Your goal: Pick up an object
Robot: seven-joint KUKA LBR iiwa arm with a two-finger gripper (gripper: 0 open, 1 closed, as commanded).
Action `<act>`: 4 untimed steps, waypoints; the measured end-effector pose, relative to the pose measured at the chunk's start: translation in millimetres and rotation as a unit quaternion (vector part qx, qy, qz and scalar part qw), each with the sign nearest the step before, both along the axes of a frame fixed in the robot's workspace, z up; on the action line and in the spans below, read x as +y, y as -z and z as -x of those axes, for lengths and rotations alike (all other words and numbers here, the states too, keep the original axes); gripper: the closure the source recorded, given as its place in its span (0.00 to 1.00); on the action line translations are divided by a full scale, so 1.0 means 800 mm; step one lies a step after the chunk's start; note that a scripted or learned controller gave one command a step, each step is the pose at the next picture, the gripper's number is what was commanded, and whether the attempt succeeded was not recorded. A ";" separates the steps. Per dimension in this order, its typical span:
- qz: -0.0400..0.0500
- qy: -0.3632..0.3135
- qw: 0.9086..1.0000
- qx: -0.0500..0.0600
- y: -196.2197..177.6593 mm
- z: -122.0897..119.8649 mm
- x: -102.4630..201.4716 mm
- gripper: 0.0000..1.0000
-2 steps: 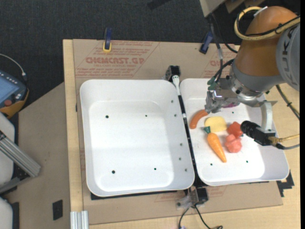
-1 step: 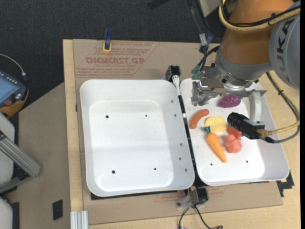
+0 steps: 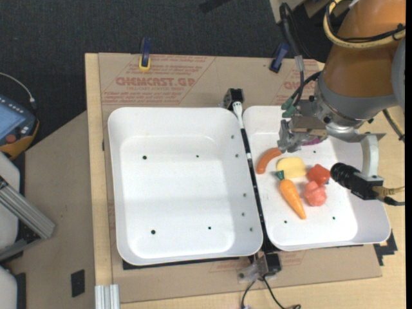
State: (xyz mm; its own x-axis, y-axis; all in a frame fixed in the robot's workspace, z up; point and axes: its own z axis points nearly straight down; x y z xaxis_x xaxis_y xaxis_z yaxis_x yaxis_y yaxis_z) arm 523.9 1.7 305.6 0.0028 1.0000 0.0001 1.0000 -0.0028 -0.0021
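The gripper [image 3: 291, 140] hangs over the right bin [image 3: 360, 234], right of centre in the frame; I cannot tell its state. Just below lie a chilli [image 3: 268, 159], lemon [image 3: 291, 167], carrot [image 3: 293, 198] and red pieces [image 3: 316, 185].

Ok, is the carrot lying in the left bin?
No, the carrot lies in the right bin, beside the other toy foods, below the gripper.

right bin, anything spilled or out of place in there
Nothing stands out. The carrot, yellow piece, red pieces and orange piece all lie inside the right bin, clustered below the tool.
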 end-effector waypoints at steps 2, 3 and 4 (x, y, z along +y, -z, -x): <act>0.000 0.000 1.000 0.001 -0.031 0.023 0.040 1.00; 0.000 -0.002 1.000 -0.001 -0.044 0.021 0.042 1.00; 0.001 0.002 1.000 -0.005 -0.108 0.056 -0.041 1.00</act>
State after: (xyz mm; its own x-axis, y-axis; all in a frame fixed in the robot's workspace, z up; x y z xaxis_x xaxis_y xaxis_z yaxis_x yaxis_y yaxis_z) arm 478.8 -31.2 392.3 0.0062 1.0000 -0.0018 1.0000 -0.0062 0.0072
